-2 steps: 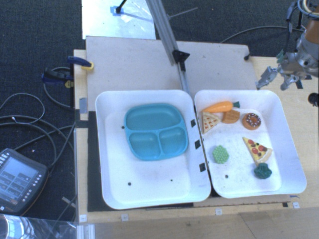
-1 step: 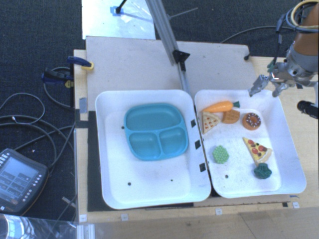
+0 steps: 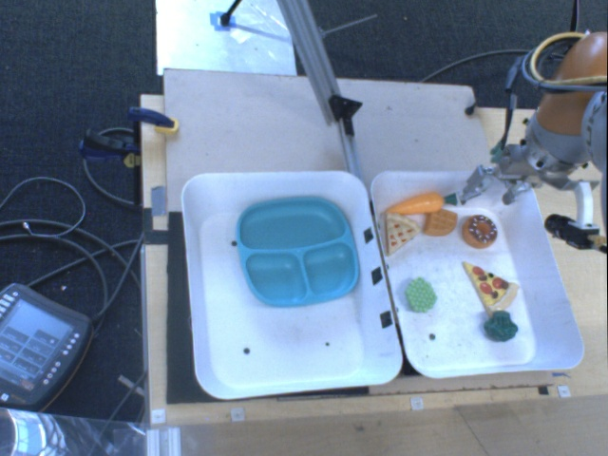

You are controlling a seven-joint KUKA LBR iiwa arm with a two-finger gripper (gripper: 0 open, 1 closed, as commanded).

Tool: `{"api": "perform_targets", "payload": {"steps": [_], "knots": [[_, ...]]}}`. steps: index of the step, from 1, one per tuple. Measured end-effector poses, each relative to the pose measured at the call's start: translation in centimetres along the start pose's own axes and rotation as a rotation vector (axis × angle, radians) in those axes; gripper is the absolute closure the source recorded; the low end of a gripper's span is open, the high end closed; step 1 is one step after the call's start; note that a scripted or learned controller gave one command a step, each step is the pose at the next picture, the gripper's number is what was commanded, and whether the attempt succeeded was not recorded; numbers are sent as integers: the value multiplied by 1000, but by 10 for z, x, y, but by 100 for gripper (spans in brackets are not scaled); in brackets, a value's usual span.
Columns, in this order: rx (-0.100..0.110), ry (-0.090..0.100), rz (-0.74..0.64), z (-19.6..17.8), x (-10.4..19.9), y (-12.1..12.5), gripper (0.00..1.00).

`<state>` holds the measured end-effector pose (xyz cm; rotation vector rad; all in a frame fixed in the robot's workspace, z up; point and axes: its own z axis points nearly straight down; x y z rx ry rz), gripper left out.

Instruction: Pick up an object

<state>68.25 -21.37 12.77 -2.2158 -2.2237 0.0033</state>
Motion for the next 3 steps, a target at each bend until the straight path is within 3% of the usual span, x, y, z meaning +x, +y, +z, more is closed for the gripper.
{"api": "perform_targets", "payload": {"steps": [1,3], "knots": [[-10,-4,-5,-17,-1,3,100],[-13,-3,-4,-138,1,3,100]]}}
